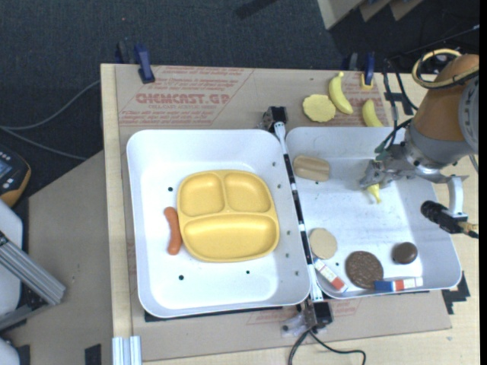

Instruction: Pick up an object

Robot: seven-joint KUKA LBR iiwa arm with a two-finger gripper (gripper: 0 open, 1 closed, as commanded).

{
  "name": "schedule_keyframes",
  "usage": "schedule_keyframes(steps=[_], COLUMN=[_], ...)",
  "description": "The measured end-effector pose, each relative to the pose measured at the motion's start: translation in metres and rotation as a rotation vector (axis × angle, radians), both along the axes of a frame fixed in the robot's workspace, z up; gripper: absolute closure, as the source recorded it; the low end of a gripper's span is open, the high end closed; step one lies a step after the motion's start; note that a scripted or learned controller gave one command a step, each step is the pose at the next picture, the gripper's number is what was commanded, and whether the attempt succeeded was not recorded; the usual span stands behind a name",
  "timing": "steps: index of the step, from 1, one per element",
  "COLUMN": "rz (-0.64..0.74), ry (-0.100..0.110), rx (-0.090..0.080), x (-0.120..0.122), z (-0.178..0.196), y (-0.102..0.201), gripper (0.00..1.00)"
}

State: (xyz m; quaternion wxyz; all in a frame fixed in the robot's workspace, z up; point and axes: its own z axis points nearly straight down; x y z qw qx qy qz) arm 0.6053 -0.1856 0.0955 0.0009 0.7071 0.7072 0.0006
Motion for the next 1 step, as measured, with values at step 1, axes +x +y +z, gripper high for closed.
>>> schedule_keyframes(steps=[1], rz=[0.01], ry=[-0.011], rx=[0.001], x=[0.0537], z=[0.0771], y=[0.0833], gripper=[1.0])
